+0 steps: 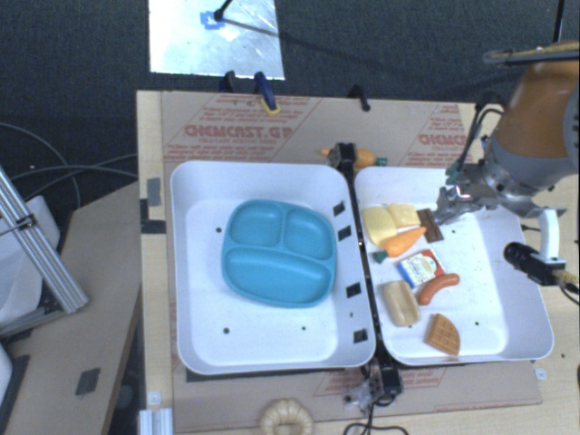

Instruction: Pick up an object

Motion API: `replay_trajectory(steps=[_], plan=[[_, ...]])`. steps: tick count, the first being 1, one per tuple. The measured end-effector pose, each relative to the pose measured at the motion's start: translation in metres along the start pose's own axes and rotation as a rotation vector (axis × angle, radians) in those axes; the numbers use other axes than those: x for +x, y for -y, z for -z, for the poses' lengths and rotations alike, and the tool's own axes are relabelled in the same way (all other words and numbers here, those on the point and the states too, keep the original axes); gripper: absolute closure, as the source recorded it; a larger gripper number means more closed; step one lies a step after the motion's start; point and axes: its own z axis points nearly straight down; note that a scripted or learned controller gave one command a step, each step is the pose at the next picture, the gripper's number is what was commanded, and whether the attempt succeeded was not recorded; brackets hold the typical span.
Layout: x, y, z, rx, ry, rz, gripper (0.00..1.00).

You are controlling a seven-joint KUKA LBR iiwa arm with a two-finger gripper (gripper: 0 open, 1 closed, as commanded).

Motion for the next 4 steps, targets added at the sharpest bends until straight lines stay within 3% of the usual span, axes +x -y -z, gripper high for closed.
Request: replay_trajectory(steps=[3, 4], plan=[[0.152, 0.066, 0.005, 0.002, -0.001, 0.001, 1.00], [0.163, 0.074, -0.012, 0.002, 0.000, -0.003, 1.00]])
